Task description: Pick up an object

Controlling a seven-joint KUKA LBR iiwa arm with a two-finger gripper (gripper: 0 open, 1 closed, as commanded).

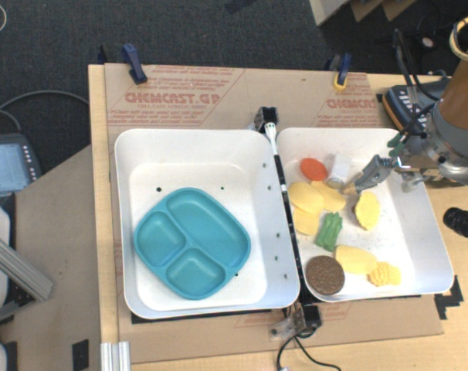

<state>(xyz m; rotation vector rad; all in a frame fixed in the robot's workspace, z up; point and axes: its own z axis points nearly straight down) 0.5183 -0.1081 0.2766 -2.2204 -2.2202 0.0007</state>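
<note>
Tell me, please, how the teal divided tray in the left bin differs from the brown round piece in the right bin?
The teal divided tray is far larger than the brown round piece. The tray is a rounded square with three compartments; the brown piece is a plain disc. The tray lies alone mid-bin; the brown piece sits at the right bin's near edge beside yellow pieces. Both lie flat.

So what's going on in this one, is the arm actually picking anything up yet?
Not visibly. The grey arm's gripper hangs over the right white bin, among the toy food: a red-orange round piece, pale yellow slices, a green piece, a brown round patty and a ridged yellow piece. Nothing shows between its fingers. The left white bin holds a teal divided plastic tray.
</note>
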